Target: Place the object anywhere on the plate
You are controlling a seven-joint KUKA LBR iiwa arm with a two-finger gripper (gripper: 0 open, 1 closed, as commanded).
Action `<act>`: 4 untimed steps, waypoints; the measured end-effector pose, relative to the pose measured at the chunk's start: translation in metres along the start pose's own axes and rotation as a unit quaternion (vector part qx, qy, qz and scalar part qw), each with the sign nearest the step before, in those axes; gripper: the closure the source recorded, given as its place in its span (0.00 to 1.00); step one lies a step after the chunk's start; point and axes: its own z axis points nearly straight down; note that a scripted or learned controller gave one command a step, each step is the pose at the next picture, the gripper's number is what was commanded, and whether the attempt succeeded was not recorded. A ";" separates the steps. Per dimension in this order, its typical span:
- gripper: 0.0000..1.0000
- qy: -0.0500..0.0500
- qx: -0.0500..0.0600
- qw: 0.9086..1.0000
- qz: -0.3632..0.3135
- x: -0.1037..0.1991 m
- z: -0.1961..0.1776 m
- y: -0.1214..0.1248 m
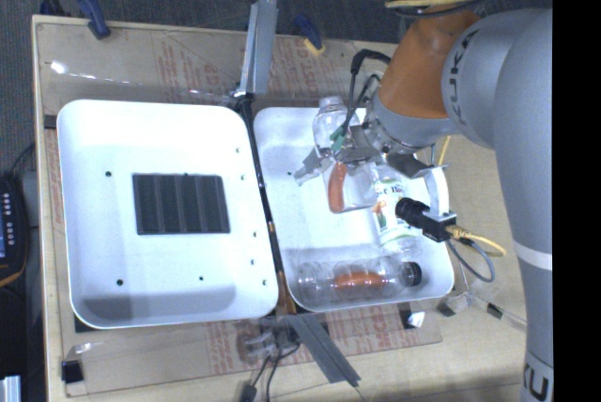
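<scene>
My claw (329,167) hangs low over the right bin (282,203), near its upper middle, and I cannot tell how it is set. Just beneath it an orange, carrot-like piece (335,189) stands on end. It sits right at the claw's tip, but I cannot make out whether it is held or merely beside it. A clear plastic bottle (362,277) lies along the bin's near wall with something orange inside, and a second clear container (331,120) rests near the far wall.

The dark ribbed plate (181,203) lies flat in the middle of the left bin (94,137), well apart from my claw, with the two bin rims between us.

I judge this to be the grasp stage. To do it well I should centre over the orange piece's narrow width, settle squarely, and lift straight up, so as not to knock the clear container beside it. Then I should rise high enough to clear both rims before crossing left, and lower gently over the plate's middle.
</scene>
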 end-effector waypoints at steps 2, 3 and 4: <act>1.00 0.000 0.001 0.998 -0.071 0.147 -0.054 -0.003; 0.00 0.000 0.001 0.998 -0.070 0.146 -0.054 -0.003; 0.00 -0.001 0.001 1.000 0.004 0.222 -0.106 0.041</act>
